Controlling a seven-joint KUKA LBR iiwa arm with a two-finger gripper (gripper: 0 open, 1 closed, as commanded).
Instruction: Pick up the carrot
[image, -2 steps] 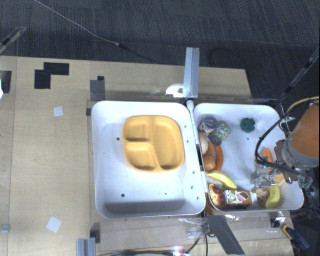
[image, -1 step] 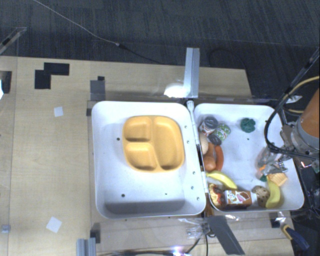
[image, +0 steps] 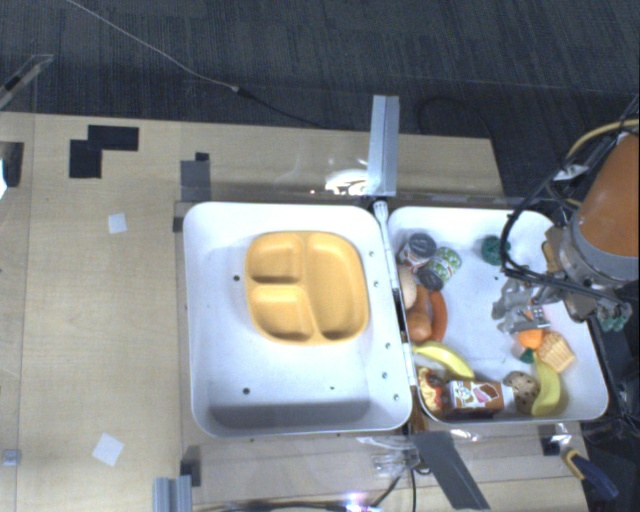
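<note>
Two bins sat side by side in the camera view, and my work was all in the right bin (image: 470, 212), in the right half of the frame. The left bin (image: 215, 300) held just a yellow tray (image: 300, 285).

The arm (image: 605, 215) reached in from the right edge, and the gripper (image: 520, 310) hung low over the right part of that bin. I could not tell whether it was spread or pressed together; it read as a grey tangle from above.

The carrot (image: 528, 340), as I took it, was the small bright orange piece just below the gripper in the frame, touching a tan cracker (image: 556, 353) on its right, with a banana (image: 548, 388) near it, lower down. A longer, redder piece (image: 425, 315) lay well apart at the bin's left wall, which I judged was not it.

I judged the step to be the final approach, with no grasp shown. So little of the carrot showed that I could not tell its long axis or which way it pointed. The next move called for settling that, then descending squarely over it and clear of the cracker.
</note>
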